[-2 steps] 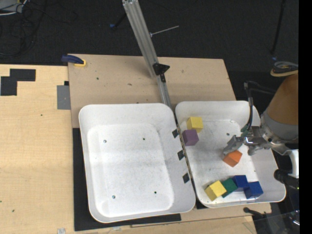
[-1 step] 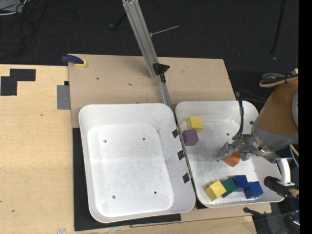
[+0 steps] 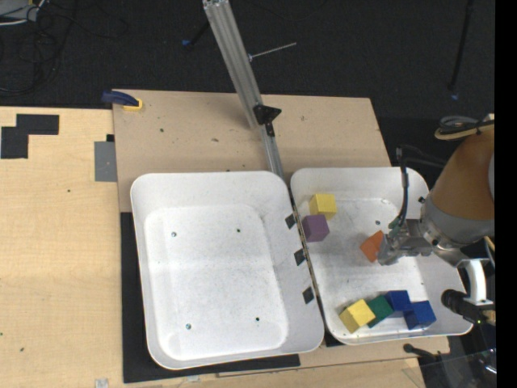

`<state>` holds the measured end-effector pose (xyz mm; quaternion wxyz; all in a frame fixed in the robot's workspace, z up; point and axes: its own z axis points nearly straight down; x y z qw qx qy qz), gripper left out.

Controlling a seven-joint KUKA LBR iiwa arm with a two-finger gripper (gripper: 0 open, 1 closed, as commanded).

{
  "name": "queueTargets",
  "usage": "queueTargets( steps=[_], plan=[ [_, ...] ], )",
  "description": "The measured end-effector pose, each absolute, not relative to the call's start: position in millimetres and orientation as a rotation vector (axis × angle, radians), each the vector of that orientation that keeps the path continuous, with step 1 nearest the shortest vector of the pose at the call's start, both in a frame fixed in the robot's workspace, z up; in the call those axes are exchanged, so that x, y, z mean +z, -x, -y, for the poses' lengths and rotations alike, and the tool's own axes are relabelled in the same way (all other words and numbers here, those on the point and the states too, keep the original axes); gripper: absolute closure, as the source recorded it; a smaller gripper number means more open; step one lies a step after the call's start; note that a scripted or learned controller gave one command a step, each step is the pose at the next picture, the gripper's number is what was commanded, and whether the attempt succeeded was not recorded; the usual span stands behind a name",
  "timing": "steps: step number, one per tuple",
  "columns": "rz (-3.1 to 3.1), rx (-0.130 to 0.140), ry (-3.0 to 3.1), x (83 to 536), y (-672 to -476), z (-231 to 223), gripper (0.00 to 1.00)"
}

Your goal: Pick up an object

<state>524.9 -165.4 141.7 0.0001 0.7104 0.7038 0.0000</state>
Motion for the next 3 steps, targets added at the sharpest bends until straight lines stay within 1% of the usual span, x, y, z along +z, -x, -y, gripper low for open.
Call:
queueTargets(
  steps=[1, 2, 3],
  plan=[
    [-2.214, 0.003, -2.224, 203, -523.5, 172, 1.0],
    [-2.221, 0.003, -2.217, 263, -532.1, 172, 1.0],
    [-2.223, 0.001, -2.218, 299, -532.6, 173, 1.0]
  ],
)
